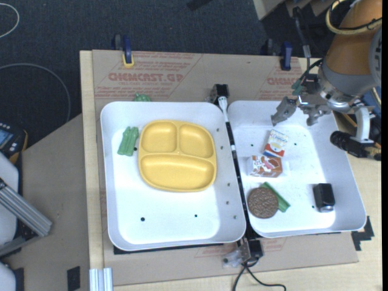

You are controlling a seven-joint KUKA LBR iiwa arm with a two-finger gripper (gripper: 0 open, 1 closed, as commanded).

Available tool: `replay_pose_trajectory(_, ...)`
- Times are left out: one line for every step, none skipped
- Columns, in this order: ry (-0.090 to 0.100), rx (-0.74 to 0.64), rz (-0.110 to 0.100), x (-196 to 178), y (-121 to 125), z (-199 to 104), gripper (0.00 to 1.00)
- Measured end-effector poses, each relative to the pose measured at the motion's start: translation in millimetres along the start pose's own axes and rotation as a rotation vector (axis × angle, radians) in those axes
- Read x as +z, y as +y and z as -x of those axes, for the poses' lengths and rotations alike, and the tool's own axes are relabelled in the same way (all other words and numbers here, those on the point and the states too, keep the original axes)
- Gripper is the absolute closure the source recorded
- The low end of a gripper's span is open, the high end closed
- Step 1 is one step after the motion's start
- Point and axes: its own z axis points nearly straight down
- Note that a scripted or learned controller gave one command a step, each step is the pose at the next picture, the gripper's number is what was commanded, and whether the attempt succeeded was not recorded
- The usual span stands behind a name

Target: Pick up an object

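Nearest edge of the tabletop (182, 262): brown board, a cable trailing off its front.

Right bin (339, 220), front part: a round brown cookie-like disc (262, 202) with a small green piece (277, 196) touching its upper right edge. Toward the bin's right side, well apart from the disc, a small black block (324, 196).

Left bin (121, 217): a yellow divided plate (177, 155) sits in the middle, three compartments, nothing in them. Just beside the plate's left rim, a green ridged piece (128, 141) lying on the bin floor.

Right bin, middle: two small printed packets, one red and white (265, 165), one white with a blue and yellow top (276, 143), touching or nearly so.

Far end of the right bin: the jaws (299, 111) are spread apart, nothing between them, hanging over the bin's back edge, just beyond the upper packet. Grey arm with orange band (356, 36) rises behind to the right.

Far tabletop edge: two blue clamps (126, 48).
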Motion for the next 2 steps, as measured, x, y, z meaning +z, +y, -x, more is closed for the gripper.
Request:
replay_pose_trajectory(-0.005,-0.002,0.008,126,19,-17,0.00)
replay_pose_trajectory(0.003,-0.007,0.005,17,-32,-87,0.00)
